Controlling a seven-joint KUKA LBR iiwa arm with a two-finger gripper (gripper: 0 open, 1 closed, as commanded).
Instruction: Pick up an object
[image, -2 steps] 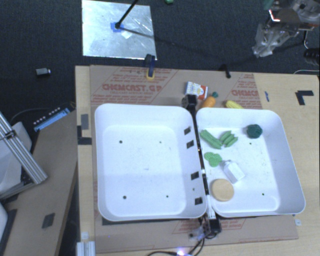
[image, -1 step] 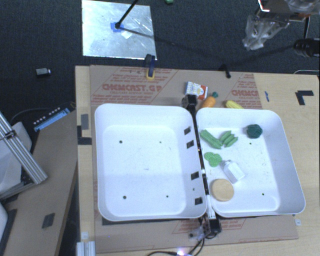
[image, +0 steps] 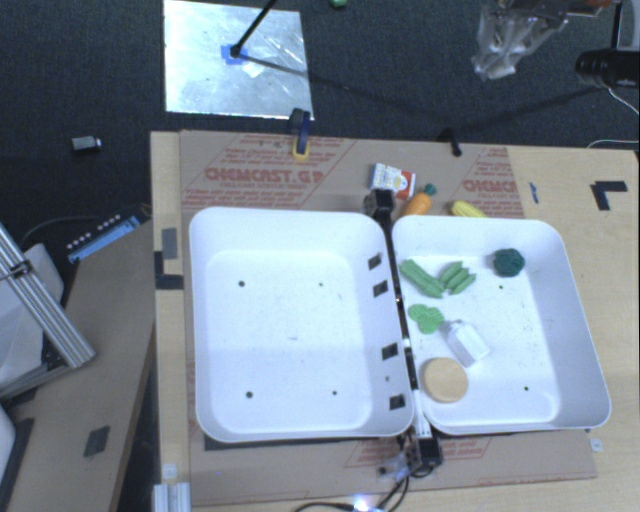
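the gripper (image: 507, 45) hangs at the top right, well apart from both bins; whether its jaws are wide or narrow cannot be told. the right bin (image: 575, 290) holds five things. two green pods: one (image: 421, 278) running upper left to lower right, one (image: 458, 277) slanting lower left to upper right. also a dark green lump (image: 508, 262), a tan disc (image: 445, 380) and a white bottle (image: 464, 341) near mid-floor. the bin's right half offers open room.
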